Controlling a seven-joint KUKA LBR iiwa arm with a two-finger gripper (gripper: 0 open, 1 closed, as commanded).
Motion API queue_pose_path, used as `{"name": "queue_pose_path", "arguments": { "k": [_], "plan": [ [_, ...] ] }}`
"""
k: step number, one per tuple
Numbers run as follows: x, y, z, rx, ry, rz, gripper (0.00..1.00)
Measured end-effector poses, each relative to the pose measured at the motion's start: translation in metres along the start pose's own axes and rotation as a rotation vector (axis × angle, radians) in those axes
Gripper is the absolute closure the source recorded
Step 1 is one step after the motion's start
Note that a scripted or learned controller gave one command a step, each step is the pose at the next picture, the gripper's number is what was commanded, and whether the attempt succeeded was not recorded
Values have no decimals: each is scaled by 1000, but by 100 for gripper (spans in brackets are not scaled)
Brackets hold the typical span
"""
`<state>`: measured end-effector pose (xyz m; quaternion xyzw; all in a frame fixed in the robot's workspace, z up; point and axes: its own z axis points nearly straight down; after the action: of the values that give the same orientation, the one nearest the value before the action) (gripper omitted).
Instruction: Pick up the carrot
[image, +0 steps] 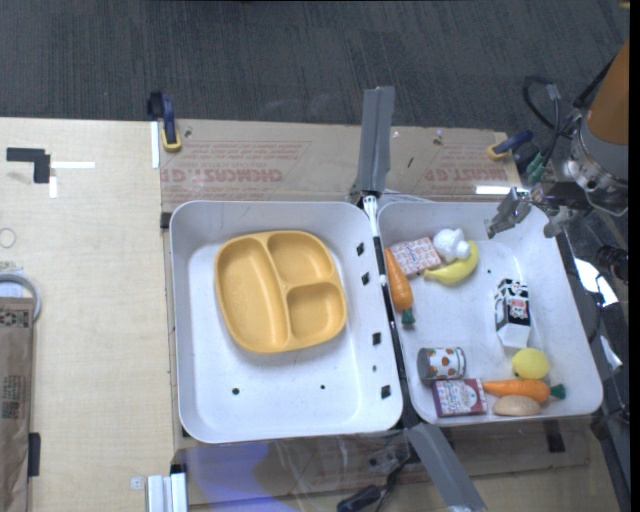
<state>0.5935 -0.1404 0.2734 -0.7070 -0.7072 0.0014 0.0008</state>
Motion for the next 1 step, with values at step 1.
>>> {"name": "queue_pose_path", "arguments": {
  "k": [1],
  "plan": [
    [76, -6, 83, 1, 1, 103, 0]
  ]
}}
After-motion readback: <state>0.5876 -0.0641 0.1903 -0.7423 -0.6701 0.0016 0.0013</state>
